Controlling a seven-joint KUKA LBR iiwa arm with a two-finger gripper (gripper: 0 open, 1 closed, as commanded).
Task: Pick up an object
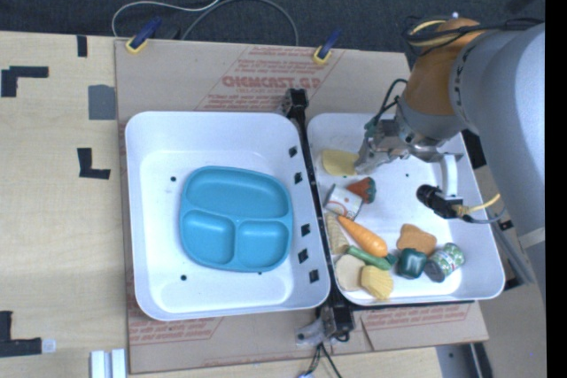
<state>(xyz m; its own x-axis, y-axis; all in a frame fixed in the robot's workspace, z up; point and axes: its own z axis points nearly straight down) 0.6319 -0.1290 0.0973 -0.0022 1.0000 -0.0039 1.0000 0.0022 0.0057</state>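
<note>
Right bin: gripper beside yellow piece, rear corner open.

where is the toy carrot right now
The toy carrot lies in the right bin, near its left wall, tilted, just below the red piece and left of the orange-brown piece.

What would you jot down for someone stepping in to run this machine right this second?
Gripper: low in the right bin, beside the pale yellow piece; nothing visibly held between its fingers.
Right bin holds the toy food: carrot, red piece, orange-brown piece, teal piece, yellow block.
Left bin holds the blue divided tray.
Done: arm is positioned over the bin.
Left: grasp and lift an object.
</note>
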